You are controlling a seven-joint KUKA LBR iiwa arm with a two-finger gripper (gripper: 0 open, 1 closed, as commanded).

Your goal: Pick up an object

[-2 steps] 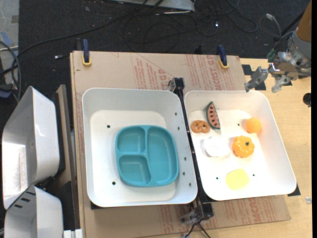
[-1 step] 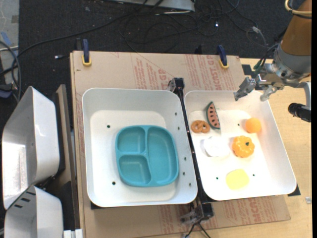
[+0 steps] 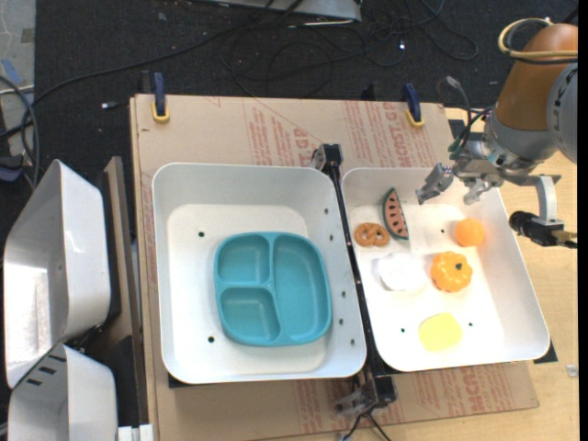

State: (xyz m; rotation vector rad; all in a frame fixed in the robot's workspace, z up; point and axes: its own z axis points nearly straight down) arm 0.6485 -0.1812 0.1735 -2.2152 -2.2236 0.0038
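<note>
Camera view: two shallow white bins side by side on the counter (image 3: 303, 127), a layout that keeps loose pieces corralled within the arm's reach. Left bin (image 3: 175, 338) holding a teal divided plate (image 3: 273, 288), flat at its middle. Right bin (image 3: 524, 288) carrying the candidates for the pick, scattered apart (room for fingers between them, probably): watermelon slice (image 3: 395, 214) and pretzel (image 3: 371, 235) near the wall shared with the left bin, white piece (image 3: 399, 272) just below them, orange pepper-like toy (image 3: 451, 272) beside it, small orange ball (image 3: 469, 232) further from that wall, yellow disc (image 3: 440, 332) toward the near edge. Gripper (image 3: 457, 184) hanging above the far part of the right bin, fingers apart with nothing between them, nearest the watermelon slice and the ball. Likely poised to descend; target not yet settled.
</note>
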